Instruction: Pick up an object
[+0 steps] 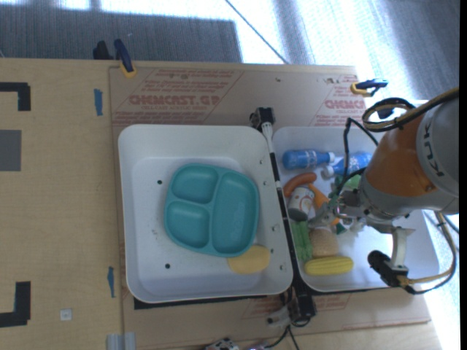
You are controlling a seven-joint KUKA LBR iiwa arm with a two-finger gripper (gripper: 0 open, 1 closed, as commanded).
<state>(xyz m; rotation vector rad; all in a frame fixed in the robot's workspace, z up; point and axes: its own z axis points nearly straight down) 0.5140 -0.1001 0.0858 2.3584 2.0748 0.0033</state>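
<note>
My gripper (338, 211) hangs low over the middle of the right bin (423, 257), and the grey arm with its orange band (398, 168) reaches in from the right. Just below it lie a tan bread-like piece (323, 243) and a yellow corn cob (328, 266). A green item (302, 240) lies left of the bread. Left of the gripper are an orange and white toy (306, 195) and a red-orange piece (300, 180). A blue bottle (307, 158) lies at the bin's far end.
The left bin (139, 195) holds a teal divided plate (213, 210) and a yellow rounded piece (248, 260) by its near right corner. A black divider clamp (262, 117) sits between the bins. Cables (387, 111) loop by the arm.
</note>
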